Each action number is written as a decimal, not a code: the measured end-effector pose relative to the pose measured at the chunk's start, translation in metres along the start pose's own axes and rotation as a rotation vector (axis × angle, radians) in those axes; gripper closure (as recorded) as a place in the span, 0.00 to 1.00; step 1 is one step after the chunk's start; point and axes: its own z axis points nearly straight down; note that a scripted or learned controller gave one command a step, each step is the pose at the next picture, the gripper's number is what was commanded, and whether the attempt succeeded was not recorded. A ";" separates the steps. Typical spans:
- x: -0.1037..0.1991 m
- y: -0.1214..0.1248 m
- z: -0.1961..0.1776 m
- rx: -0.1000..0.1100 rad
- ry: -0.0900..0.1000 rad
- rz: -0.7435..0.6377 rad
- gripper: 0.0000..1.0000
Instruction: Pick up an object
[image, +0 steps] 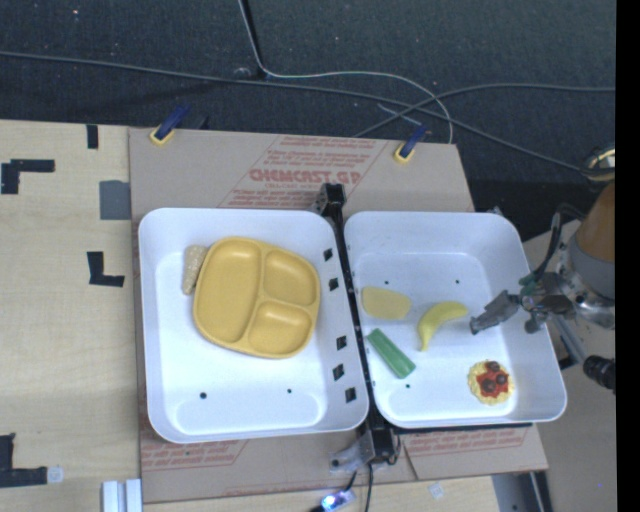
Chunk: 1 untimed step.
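two shallow white plastic bins sit side by side on a cardboard sheet (300, 170) laid over the pale wooden desk (60, 300). the left white bin (165, 390), in the middle left of the frame, holds a yellow plastic divided plate (257, 296) with three compartments, and a small tan sponge-like block (192, 268) touches the plate's left edge. the right white bin (440, 240) holds four things: a pale yellow flat oval piece (386, 303) near its left wall, a yellow toy banana (438, 321) just right of that, a green toy cucumber-like stick (390, 352) lying tilted below them, and a small round yellow tart with red berries (490, 382) at the lower right corner. the dark metal pincer (497, 311) reaches in from the right edge, over the bin's right side, near the banana but apart from it; it grips nothing, and whether its fingers are parted i cannot tell.
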 end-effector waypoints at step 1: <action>0.000 0.003 -0.007 -0.013 -0.004 -0.004 0.00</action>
